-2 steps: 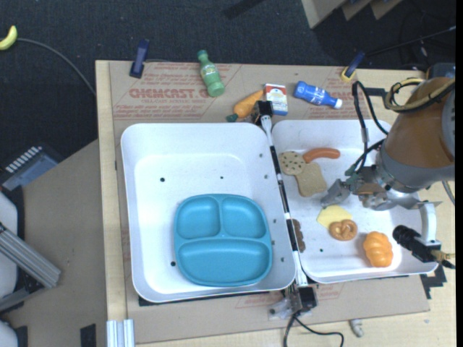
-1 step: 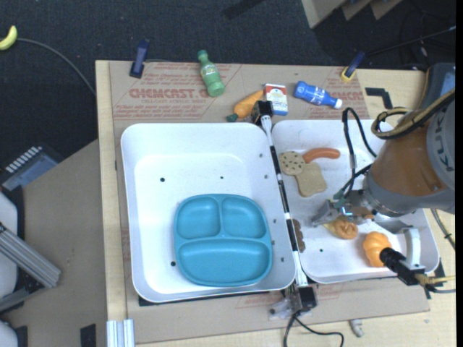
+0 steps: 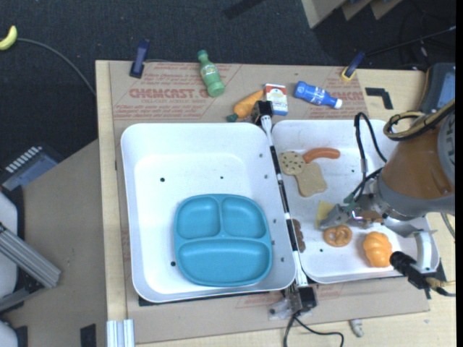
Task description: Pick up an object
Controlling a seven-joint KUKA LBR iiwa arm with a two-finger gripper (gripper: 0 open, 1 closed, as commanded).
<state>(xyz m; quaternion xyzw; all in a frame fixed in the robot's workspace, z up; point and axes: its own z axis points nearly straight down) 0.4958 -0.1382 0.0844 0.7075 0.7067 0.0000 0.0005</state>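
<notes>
The right bin (image 3: pixel 329 267) holds several toy foods: a sausage (image 3: pixel 321 153), a round cookie (image 3: pixel 291 163), a slice of toast (image 3: pixel 312 181), a yellow wedge (image 3: pixel 325 211), a brown pretzel-like piece (image 3: pixel 337 236) and an orange fruit (image 3: pixel 377 248). My gripper (image 3: pixel 353 212) hangs low over this bin, just right of the yellow wedge and above the brown piece. The arm reaches in from the right. Nothing shows between its tips.
The left bin (image 3: pixel 145 165) holds a blue divided plate (image 3: pixel 222 238). Behind the bins on the bench lie a green bottle (image 3: pixel 211 74), a blue bottle (image 3: pixel 317 95), a small carton (image 3: pixel 275 98), an orange piece (image 3: pixel 248 104) and a blue clip (image 3: pixel 139 58).
</notes>
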